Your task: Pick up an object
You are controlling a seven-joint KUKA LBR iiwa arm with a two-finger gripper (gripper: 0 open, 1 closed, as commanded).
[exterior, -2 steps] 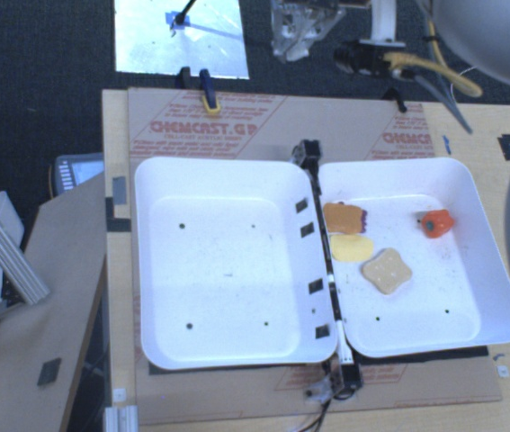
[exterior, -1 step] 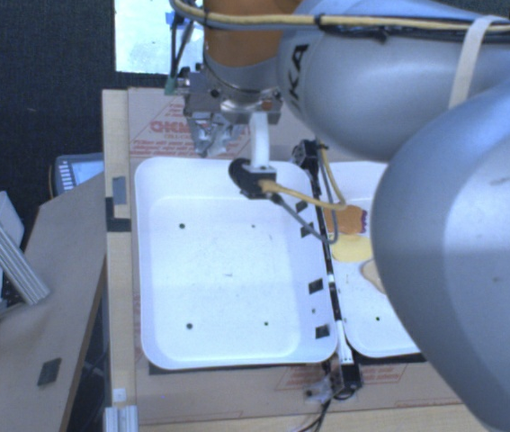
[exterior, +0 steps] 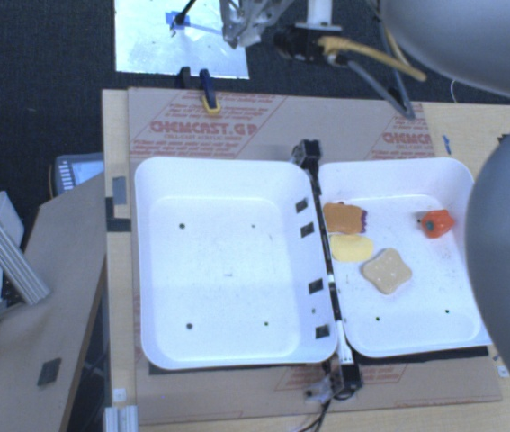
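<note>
**Operator:** I start from the gripper (exterior: 247, 21). It sits high at the far edge of the view, above the shiny sheet (exterior: 178, 25) beyond the bench, well apart from both bins. Its metal parts blur together, so I cannot tell how it is set, and I see nothing carried in it.

**Supervisor:** Where are the objects, then?

**Operator:** All 4 lie in the right bin (exterior: 457, 174). The orange-brown piece (exterior: 344, 218) is by the bin's left wall, toward the far side. The pale yellow piece (exterior: 352, 248) is just beside it on the near side, perhaps touching. The tan toast-shaped piece (exterior: 387, 271) is near that, toward the bin's middle. The small red piece (exterior: 435, 223) lies apart, toward the right wall. The left bin (exterior: 147, 268) shows a bare white floor.

**Supervisor:** Which step is that?

**Operator:** I judge it the very start: no approach yet, nothing lifted.

**Supervisor:** What does the next move need?

**Operator:** I would bring the arm over the right bin and descend on 1 piece. The red one looks easiest, since it has clear room around it; the 3 near the left wall crowd each other.
</note>
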